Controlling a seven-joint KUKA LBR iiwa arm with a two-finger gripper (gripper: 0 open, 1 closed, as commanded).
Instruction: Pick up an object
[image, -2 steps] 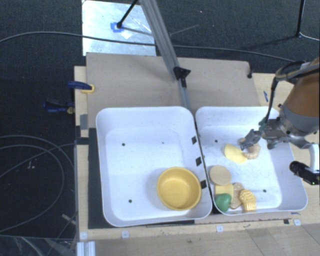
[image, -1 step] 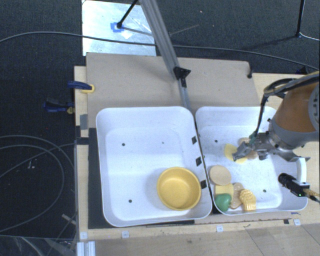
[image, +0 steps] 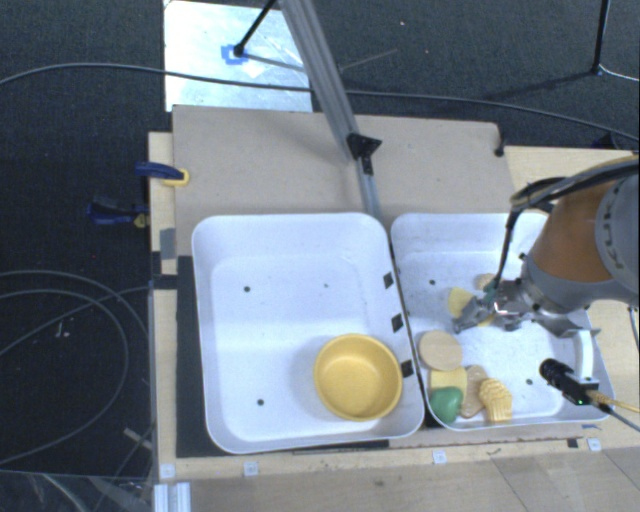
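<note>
Two white bins sit side by side on the tabletop (image: 300, 160). The arm (image: 575, 245) reaches in from 3 o'clock over the right bin (image: 440, 235). Its claw (image: 470, 319) hangs low near that bin's middle, aimed toward 9 o'clock. Whether the claw is apart or together cannot be told from this angle.

Just beside the claw, at its 11 o'clock, a small yellow wedge (image: 460, 299) lies on the bin floor. It is the thing nearest the claw. It is too small to tell its long axis, which way it points, or whether the claw touches it.

The other things crowd toward the right bin's 7 o'clock corner. A tan disc (image: 440, 351) lies flat at the claw's 7 o'clock, near it but apart. A yellow block (image: 447, 379) touches the disc at the disc's 6 o'clock. Below the block, against the bin's wall, sits a green lump (image: 446, 403).

At the block's 3 o'clock a tan stick (image: 474, 384) lies with its long axis running about 12 to 6 o'clock. Pressed against the stick, at its 4 o'clock, a corn cob (image: 495, 401) lies with its long axis running about 11 to 5 o'clock.

The left bin (image: 290, 228) holds a yellow bowl (image: 358, 376), upright with its mouth up, toward that bin's 5 o'clock corner.
</note>
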